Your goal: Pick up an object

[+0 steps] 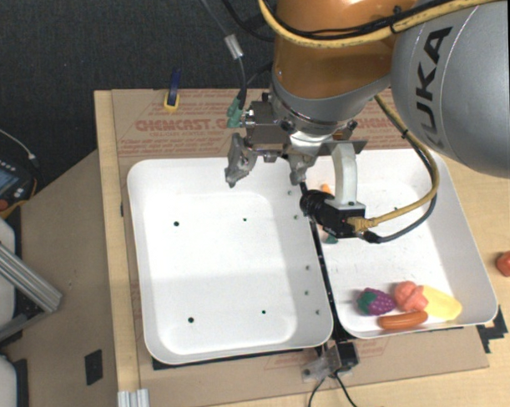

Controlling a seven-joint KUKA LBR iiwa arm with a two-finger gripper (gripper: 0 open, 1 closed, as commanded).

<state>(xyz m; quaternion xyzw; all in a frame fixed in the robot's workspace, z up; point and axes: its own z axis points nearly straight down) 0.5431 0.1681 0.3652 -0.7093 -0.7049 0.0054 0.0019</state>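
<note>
Camera view looks down on the bench (82,271) with two white bins side by side; the left bin (215,267) has small dark dots on its floor; the right bin (470,266) has toy food bunched in its near corner. A purple grape bunch (375,302) lies next to a pink toy (410,296); a yellow toy (442,305) sits just beside the pink one; a red sausage (401,321) lies along the front of them, touching or almost touching; they are packed close. A small orange bit (325,189) peeks out by the wall between the bins, mostly hidden by the arm. Another orange-red thing (506,263) lies on the bench outside the right bin.

The big grey and orange arm (350,45) hangs over the far side of the bins; the tool (262,166) sits above the far edge of the left bin, well apart from the toy pile; nothing can be seen between its fingers (236,168), so it looks to be holding nothing, and the fingers seem spread apart, though the picture is not sharp there.

The pick has not begun. To do it well, the tool should likely go over to the near corner of the right bin, choose a toy at the edge of the pile such as the sausage, come straight down with fingers on both sides, and squeeze before lifting; going into the middle of the pile might push the toys away.
</note>
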